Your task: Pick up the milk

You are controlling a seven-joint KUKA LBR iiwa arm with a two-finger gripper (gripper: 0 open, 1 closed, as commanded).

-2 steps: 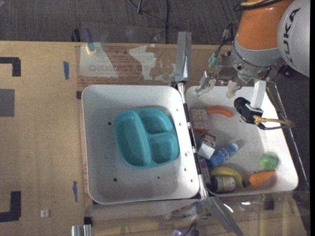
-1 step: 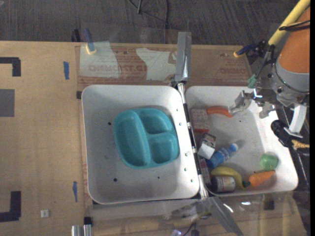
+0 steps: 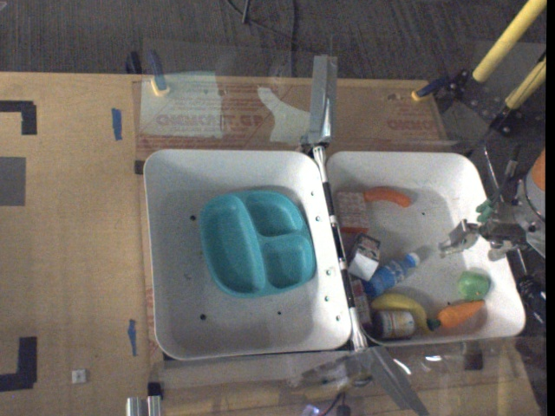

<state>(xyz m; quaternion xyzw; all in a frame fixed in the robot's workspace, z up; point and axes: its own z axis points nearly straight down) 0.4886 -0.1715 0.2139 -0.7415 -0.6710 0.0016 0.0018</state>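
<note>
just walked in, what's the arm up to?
The KUKA arm reaches in from the right, its tool hovering over the right bin with nothing visibly held. The milk carton lies near that bin's left wall, apart from the tool, beside a blue bottle, a banana, a can, two carrots and a green item. The left bin holds a teal divided tray. The pick is not yet made.

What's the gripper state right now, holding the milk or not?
Gripper: over the right bin, nothing seen between its fingers; open or shut cannot be told. Milk carton lies in the bin, apart from it.
</note>
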